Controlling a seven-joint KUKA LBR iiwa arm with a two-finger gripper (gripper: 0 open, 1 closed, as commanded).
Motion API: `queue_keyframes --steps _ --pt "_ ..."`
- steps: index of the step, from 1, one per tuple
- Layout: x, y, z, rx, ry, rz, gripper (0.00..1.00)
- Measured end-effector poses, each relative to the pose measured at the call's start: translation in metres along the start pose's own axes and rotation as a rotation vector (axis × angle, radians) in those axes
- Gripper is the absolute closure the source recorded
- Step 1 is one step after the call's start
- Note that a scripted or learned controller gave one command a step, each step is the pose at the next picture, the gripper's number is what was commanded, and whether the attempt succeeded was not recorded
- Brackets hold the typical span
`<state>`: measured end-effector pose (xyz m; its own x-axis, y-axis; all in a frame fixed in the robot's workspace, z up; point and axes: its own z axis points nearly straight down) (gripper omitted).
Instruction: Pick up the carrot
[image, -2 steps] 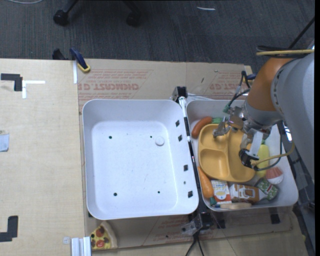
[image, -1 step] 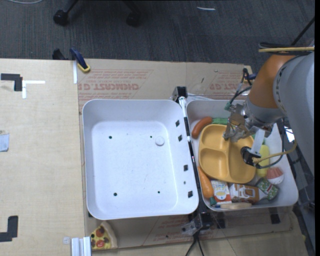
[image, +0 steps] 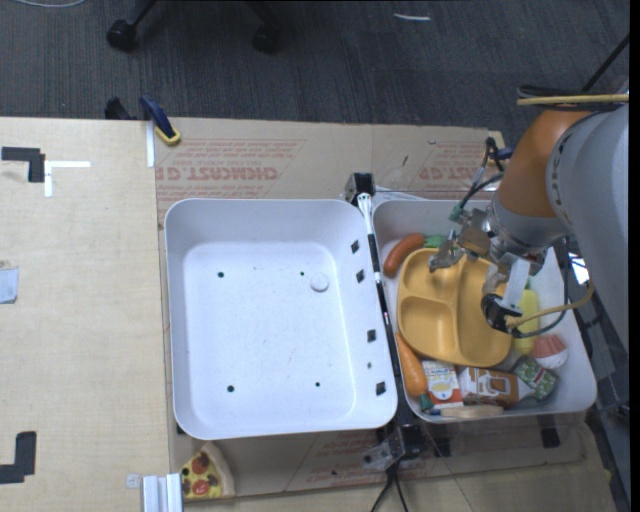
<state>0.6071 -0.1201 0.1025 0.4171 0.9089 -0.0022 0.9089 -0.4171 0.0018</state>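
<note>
Hovering over a yellow divided tray (image: 450, 320) in the right bin (image: 575, 400), the hand (image: 478, 262); its grip state cannot be told. The carrot (image: 411, 368) lies against that tray's left edge.

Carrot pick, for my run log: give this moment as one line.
arm over right bin | gripper above yellow tray | carrot at bin's left edge, not held

Even bright overhead light, soft shadows, slight blur, mild glare on white bins (image: 180, 300)
</note>
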Motion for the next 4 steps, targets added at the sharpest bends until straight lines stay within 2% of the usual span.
queue_keyframes --steps 1,2,3,4 --pt "0.0002 -0.0004 -0.0080 0.003 0.000 -0.002 1.00" --pt "-0.0003 -0.0001 -0.0084 0.002 -0.001 -0.002 0.00" --pt "-0.0005 0.0000 -0.0168 0.004 -0.001 -0.003 1.00" --pt "-0.0007 0.0000 -0.0167 0.004 -0.001 -0.003 0.00"
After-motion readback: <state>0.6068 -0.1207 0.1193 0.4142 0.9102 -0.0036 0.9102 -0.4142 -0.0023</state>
